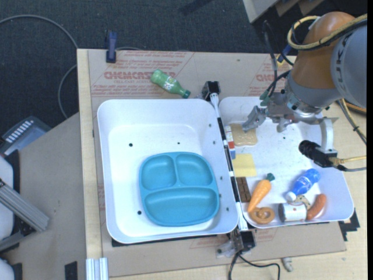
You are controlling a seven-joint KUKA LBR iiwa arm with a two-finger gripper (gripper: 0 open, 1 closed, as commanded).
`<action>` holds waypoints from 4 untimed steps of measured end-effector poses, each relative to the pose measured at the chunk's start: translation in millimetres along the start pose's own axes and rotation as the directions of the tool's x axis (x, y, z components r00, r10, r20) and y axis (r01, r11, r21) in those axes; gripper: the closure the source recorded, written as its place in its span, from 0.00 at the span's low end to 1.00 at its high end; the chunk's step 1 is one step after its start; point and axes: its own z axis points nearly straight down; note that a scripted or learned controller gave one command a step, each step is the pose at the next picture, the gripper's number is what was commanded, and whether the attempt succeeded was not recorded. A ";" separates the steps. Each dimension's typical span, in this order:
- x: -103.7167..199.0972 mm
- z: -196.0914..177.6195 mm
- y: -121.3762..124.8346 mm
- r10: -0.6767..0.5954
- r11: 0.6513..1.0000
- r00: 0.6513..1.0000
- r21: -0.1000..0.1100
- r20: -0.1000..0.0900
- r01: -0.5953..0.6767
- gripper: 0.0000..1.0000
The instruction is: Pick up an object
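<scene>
on the tabletop (87, 156), behind the bins, a green bottle (169, 83) lies on its side. the left bin (116, 127) holds a blue divided plate (178, 188), wide and flat with little for two fingers to close on. the right bin (344, 197) holds the likelier picks. at its back left lies a tan slice like toast (245, 137), and nearer the front a pale yellow slab (243, 165); both lie flat, look light and probably soft, and would need pinching across an edge. further front, a toy carrot (260, 193) lies at a slant with a brown ring (262, 215) at its tip; the carrot looks light and stiff, and its thick middle seems the best place to take hold. to the right are a small blue bottle (304, 184), a white can (293, 213) and a reddish sausage (317, 206), all rounded and likely to roll or slip. the pincer (254, 119) hangs above the toast with nothing between its fingers; i cannot tell how wide they are parted.
</scene>
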 end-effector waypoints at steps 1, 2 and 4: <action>-18.9 79.0 -84.5 0.004 1.000 1.000 0.005 0.000 -0.004 0.00; -19.5 97.9 -116.3 0.003 1.000 1.000 -0.005 0.001 -0.003 0.00; -24.4 98.1 -116.3 0.001 1.000 1.000 -0.004 -0.002 -0.001 0.00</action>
